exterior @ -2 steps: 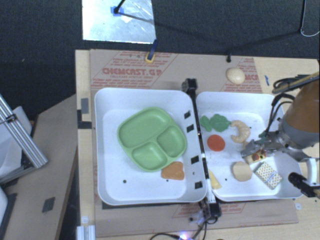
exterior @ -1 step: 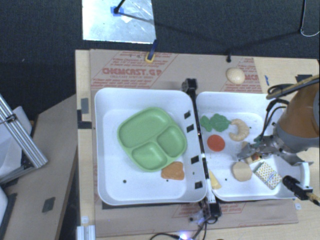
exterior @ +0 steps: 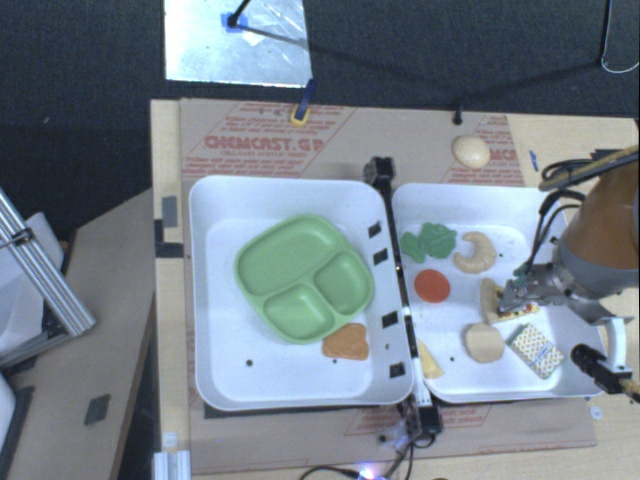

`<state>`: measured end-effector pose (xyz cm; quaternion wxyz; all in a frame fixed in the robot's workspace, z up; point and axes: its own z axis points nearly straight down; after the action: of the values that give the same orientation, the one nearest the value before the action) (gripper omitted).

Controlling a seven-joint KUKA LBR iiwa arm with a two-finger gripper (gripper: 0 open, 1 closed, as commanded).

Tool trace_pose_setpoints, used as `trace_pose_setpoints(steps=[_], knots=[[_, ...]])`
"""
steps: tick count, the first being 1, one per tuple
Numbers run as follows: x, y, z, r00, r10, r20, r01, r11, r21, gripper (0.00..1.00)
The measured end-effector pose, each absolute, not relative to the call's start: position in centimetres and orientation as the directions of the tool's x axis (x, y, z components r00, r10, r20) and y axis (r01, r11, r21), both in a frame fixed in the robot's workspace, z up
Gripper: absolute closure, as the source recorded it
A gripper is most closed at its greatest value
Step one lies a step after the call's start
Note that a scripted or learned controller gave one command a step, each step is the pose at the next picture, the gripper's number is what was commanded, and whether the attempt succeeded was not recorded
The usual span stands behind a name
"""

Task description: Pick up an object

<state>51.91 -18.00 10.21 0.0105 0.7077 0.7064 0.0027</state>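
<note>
Over at 3 o'clock in the right bin (exterior: 500,196), the gripper (exterior: 517,299) hovered by a yellow wedge (exterior: 490,298); couldn't tell its grip.

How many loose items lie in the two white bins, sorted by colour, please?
Green: 2, the divided plate and the leafy piece
Orange or red: 2, the orange piece and the red disc
Beige or tan: 2, the croissant and the round bun
Yellow: 2, the wedge and the slice
Patterned: 1, the checkered packet
Total: 9
</note>
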Motion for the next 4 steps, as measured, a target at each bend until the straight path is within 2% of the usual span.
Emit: trace_pose_setpoints(steps=[1,2,3,4], knots=[[52.0,-18.0,16.6,-0.004,1.0,-0.002,1.0,0.004,0.006,1.0],[52.1,-18.0,21.9,-0.004,1.0,-0.002,1.0,0.004,0.004,1.0],[54.4,-12.5,22.1,-0.011,1.0,0.001,1.0,0.011,0.004,1.0],[54.7,-8.1,22.5,-0.01,1.0,0.001,1.0,0.01,0.003,1.0]])
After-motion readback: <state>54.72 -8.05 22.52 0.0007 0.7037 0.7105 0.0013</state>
